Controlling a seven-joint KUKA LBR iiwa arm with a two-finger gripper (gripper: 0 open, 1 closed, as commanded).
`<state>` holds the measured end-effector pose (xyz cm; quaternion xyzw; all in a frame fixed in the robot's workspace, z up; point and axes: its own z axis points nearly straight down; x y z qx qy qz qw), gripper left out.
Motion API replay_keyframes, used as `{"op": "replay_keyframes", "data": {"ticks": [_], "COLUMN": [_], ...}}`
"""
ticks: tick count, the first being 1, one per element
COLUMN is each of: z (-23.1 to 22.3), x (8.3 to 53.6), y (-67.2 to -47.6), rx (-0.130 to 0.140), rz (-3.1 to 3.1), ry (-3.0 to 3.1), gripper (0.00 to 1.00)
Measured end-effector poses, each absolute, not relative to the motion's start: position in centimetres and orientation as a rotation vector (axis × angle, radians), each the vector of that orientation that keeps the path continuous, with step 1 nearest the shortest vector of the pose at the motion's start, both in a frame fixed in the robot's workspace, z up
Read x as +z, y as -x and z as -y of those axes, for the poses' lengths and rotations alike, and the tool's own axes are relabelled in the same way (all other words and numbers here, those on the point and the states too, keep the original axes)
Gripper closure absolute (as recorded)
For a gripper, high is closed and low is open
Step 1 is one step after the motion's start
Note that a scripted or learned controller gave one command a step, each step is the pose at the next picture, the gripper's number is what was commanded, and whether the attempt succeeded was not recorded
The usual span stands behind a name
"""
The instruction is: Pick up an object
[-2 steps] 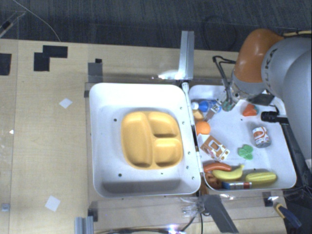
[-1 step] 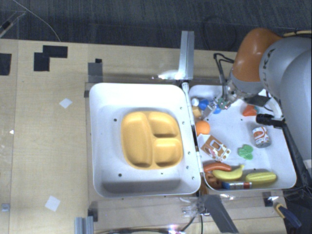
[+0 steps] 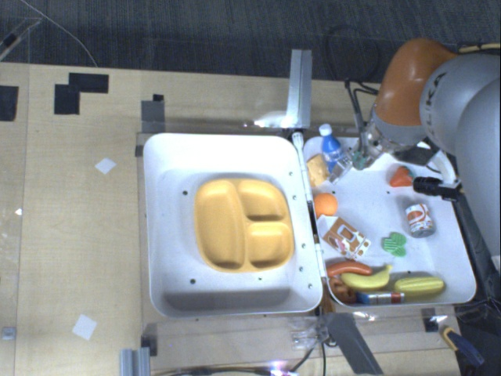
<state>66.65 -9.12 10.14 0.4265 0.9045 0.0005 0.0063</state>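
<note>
My gripper (image 3: 362, 157) hangs low over the back of the right bin (image 3: 462, 265), just right of a small water bottle (image 3: 331, 149) with a blue cap. A tan bread-like piece (image 3: 317, 170) lies left of the bottle. Further forward are an orange ball (image 3: 326, 204), a patterned brown-and-white packet (image 3: 346, 238), a green toy (image 3: 395, 244), a small can (image 3: 419, 218) and an orange-red piece (image 3: 401, 178). Along the front wall lie a banana (image 3: 368, 277), a red sausage (image 3: 344, 267), a yellow-green oblong (image 3: 419, 286) and a marker (image 3: 380, 297).
The left bin (image 3: 168, 171) holds a yellow divided tray (image 3: 241, 222). A metal post (image 3: 300, 88) rises behind the wall between the bins. The arm's grey body (image 3: 470, 92) and black cables cover the right bin's back right corner.
</note>
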Motion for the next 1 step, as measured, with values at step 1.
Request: {"op": "replay_keyframes", "data": {"ticks": [1], "z": [3.58], "x": [19.07], "y": [-63.45], "rx": [0.013], "rz": [-2.785], "ry": [-1.425], "gripper": [1.00]}}
